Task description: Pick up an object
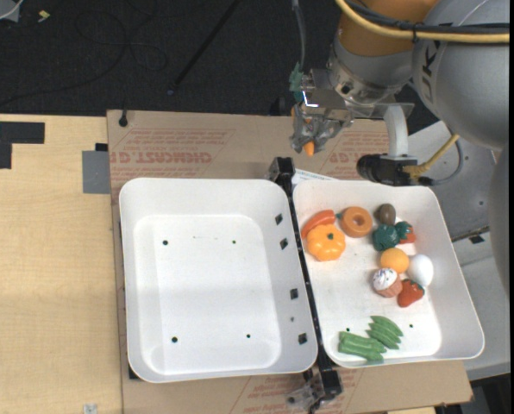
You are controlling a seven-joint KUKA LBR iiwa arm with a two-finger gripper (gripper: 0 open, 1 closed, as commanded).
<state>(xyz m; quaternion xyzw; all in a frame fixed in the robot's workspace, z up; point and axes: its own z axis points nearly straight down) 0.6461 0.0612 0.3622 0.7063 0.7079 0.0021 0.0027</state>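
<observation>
The grey arm (464, 50) with its orange band fills the upper right of the frame. Below it, two white bins sit side by side on a cardboard sheet (205, 149). The left bin (136, 231) takes the centre of the frame, its floor bare white with wide open room out to every rim. The right bin (464, 317) holds all the toy food, clustered in its upper half and along its lower edge, with free floor in between.

An orange pumpkin (326, 245) lies near the divider, touching a red-orange pepper (317, 221). A brown doughnut ring (356, 221) sits just beside them. Green pea pods (373, 339) lie near the bottom rim. A white egg (421, 270) rests close to the right wall.

The gripper (309, 141) hangs above the cardboard, beyond the right bin's top rim, with a small orange piece (309, 147) at its fingertips; whether the jaws grip it cannot be told.
</observation>
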